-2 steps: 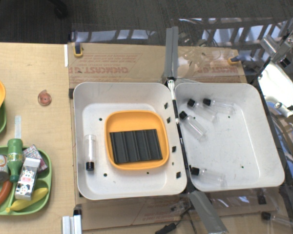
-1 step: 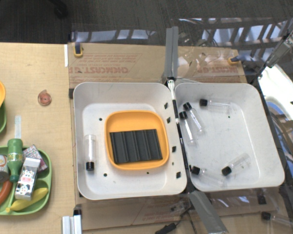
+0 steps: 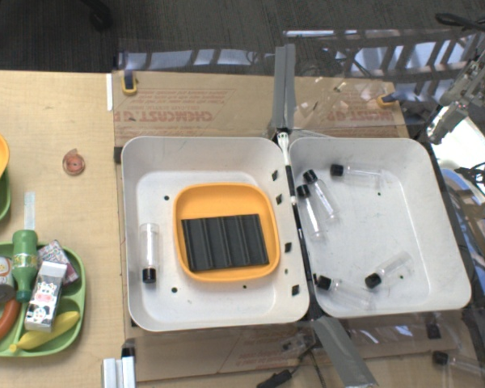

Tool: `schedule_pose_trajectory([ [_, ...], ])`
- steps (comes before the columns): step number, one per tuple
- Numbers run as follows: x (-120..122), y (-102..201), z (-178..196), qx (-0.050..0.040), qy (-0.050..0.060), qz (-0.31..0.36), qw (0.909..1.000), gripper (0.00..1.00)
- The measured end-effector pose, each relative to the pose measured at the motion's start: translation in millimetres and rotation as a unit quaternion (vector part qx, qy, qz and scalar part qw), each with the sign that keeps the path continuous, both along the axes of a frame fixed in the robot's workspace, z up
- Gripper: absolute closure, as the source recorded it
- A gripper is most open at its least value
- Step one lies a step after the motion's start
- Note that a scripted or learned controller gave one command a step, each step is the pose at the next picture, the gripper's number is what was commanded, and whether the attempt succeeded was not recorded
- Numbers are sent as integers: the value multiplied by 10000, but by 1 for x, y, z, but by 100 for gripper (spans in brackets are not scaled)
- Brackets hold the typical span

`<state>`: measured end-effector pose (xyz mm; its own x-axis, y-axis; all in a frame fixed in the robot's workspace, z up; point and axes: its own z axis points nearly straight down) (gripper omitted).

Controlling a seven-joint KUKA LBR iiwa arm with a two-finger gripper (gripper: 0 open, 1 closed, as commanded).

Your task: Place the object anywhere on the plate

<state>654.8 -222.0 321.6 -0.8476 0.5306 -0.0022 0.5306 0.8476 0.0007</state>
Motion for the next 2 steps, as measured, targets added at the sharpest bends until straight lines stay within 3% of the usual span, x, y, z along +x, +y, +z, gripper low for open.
schedule_pose_trajectory([
  [1, -2, 0, -47, -2, -5, 673, 9977, 0],
  [2, -8, 0, -52, -2, -7, 1914, 9815, 0],
])
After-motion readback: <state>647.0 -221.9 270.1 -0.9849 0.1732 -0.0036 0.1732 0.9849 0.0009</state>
